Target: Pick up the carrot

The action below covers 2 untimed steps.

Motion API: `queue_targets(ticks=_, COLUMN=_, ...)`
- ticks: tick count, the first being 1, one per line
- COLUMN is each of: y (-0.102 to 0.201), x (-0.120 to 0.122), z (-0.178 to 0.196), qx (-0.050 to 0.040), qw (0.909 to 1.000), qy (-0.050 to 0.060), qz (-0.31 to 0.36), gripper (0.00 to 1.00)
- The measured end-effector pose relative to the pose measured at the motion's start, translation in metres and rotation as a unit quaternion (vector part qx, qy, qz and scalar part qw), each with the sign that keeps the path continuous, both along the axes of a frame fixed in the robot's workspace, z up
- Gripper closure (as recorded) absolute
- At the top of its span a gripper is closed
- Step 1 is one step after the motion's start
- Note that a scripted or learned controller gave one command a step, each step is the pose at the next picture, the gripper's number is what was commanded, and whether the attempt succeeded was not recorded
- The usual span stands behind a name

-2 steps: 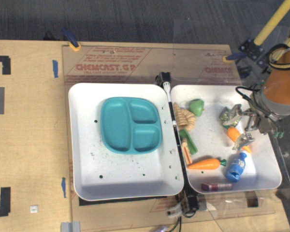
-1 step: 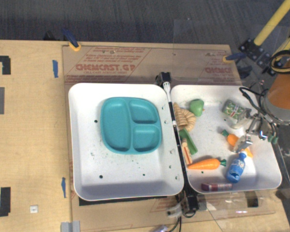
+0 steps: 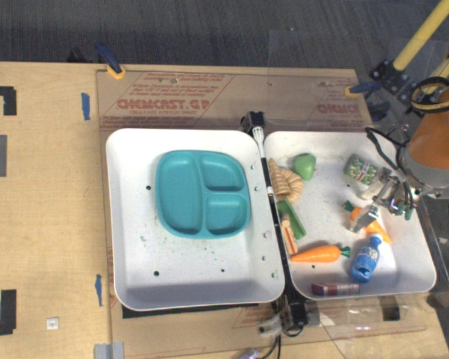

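The left bin [image 3: 135, 260] holds a teal plate [image 3: 203, 193] with three compartments. The right bin [image 3: 411, 275] holds the carrot [image 3: 316, 255], which lies flat near the front wall, beside a blue bottle [image 3: 365, 260]. In the same bin are a green fruit [image 3: 304, 165], a tan braided thing [image 3: 286, 182] and a small printed packet [image 3: 361, 170]. The gripper [image 3: 374, 214] is over the right side of this bin, apart from the carrot. I cannot tell if the fingers are wide or narrow.

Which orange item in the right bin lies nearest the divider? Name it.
The carrot, lying flat with its green top toward the blue bottle. The other orange piece lies over by the gripper.
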<state>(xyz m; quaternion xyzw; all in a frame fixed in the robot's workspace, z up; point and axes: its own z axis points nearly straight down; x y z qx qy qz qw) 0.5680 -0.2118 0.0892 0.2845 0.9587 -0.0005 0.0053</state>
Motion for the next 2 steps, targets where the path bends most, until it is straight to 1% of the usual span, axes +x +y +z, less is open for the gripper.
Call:
queue_targets(ticks=1, y=0.0, x=0.004, z=0.014, qx=-0.0025, qw=1.0, qy=-0.006, qz=0.001, gripper=1.0)
queue_targets(ticks=2, y=0.052, x=-0.041, z=0.049, qx=0.0034, qw=0.9943, qy=0.003, qz=-0.106, gripper=1.0)
